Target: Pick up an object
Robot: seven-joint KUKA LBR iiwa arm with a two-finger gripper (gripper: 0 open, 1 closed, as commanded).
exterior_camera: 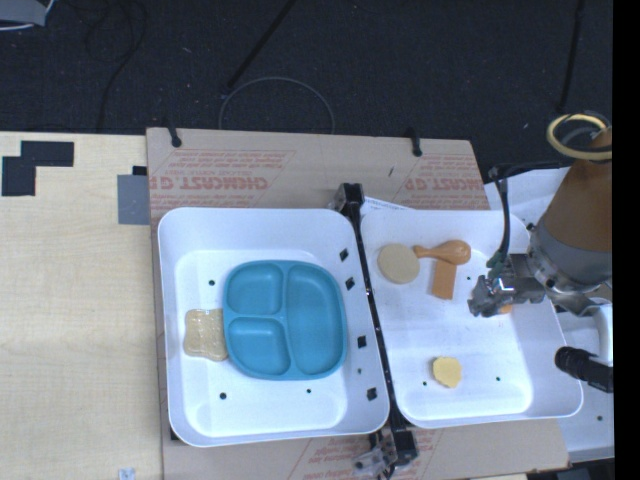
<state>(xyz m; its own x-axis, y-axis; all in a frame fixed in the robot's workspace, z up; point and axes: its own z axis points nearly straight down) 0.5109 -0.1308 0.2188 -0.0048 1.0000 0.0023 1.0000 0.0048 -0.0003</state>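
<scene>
Black carpet strewn with cables is seen behind a pale wooden bench [70, 298], on which a cardboard sheet [300, 173] carries two shallow white bins side by side.

At the right bin's [480, 398] far right, the gripper [488, 298] is seen low over the floor of the bin, reached in from the right beneath the grey wrist and orange band of the arm [580, 218]. How its jaws stand cannot be told from above; nothing is seen held between them. A small orange patch is glimpsed just beside the tip, but its nature cannot be made out.

Nearest to the gripper, an orange block [442, 280] lies on the bin floor, touching or just beside an orange spoon-like piece [448, 252]; a tan disc [398, 264] rests at that piece's other end. A small yellow piece [447, 372] lies apart, toward the near rim. In the left bin [190, 408], a blue divided plate [283, 319] is set, with a pale yellow sponge-like piece [205, 334] against its left edge.

The approach or descent step is judged to be in hand, with no grasp yet confirmed. For the next move, the jaws would need to be centred over one object, closed, and a lift checked.
</scene>
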